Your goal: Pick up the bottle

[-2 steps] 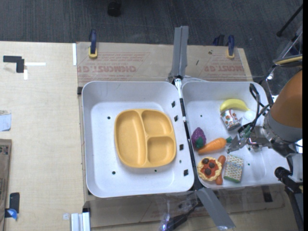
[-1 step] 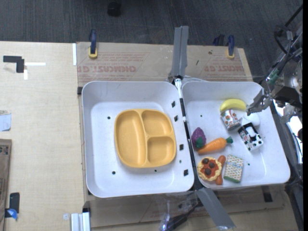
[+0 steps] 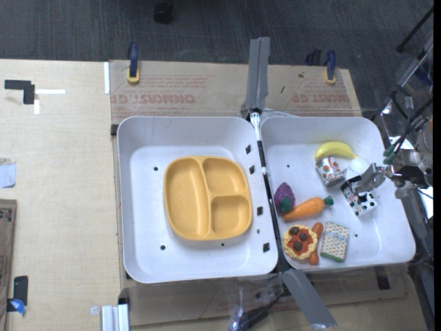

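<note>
Gripper [image 3: 368,181] sits low in the right bin [image 3: 393,250], toward the right side of the frame, just above a small black-and-white bottle [image 3: 363,202] lying on the bin floor. I cannot tell whether its fingers are spread or pressed together. Nothing visibly sits between them. Left of the bottle I note a cup [image 3: 332,171] under a banana [image 3: 334,149], then a carrot [image 3: 306,208] and grapes [image 3: 284,196]. The left bin [image 3: 138,205] holds a yellow divided plate [image 3: 207,197].
</note>
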Robot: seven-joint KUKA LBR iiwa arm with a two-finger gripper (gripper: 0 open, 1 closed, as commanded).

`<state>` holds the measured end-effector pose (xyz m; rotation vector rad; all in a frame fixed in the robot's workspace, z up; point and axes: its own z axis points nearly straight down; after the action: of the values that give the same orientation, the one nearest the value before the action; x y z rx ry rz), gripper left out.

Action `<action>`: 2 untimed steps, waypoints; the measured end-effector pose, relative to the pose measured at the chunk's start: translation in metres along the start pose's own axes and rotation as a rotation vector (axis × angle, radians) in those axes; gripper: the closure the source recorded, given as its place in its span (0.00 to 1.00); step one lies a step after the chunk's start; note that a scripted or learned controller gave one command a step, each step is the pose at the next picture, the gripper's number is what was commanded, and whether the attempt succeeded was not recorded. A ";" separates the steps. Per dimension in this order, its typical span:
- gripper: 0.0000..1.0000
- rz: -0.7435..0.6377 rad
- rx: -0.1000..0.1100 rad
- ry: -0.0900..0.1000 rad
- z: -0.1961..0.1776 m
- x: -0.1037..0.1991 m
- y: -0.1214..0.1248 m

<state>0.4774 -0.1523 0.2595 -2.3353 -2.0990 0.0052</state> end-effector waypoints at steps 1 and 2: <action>0.00 0.121 0.001 0.000 0.069 0.068 -0.007; 0.00 0.034 -0.001 0.000 0.061 0.194 -0.020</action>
<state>0.4775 0.0423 0.1982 -2.3712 -2.0595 0.0052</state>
